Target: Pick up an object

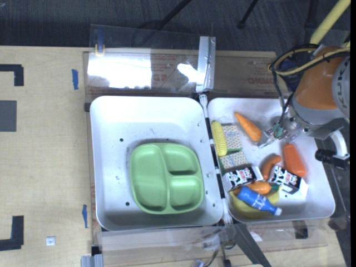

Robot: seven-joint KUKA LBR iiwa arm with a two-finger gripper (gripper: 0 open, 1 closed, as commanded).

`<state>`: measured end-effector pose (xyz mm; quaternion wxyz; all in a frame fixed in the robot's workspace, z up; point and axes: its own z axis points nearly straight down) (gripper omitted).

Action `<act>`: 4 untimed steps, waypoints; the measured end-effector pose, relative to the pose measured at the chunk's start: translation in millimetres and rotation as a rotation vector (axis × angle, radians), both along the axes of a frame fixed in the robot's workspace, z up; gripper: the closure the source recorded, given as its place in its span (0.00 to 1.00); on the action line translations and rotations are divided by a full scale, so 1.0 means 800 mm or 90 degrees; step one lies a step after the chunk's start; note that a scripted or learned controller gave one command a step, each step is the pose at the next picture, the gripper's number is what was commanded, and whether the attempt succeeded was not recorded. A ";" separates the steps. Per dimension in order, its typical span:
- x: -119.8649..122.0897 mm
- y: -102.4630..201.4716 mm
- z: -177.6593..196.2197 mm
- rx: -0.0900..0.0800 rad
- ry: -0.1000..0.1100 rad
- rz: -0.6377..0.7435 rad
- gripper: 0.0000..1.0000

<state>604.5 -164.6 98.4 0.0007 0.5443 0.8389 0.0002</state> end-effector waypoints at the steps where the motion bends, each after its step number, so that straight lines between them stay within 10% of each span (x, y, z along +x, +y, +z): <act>1: 0.000 0.000 0.000 0.000 0.000 0.000 0.00; 2: 0.073 0.058 -0.016 -0.002 0.012 0.084 0.00; 3: 0.079 0.111 0.107 -0.001 0.000 0.061 0.00; 4: 0.072 0.032 -0.007 0.002 0.013 0.206 0.00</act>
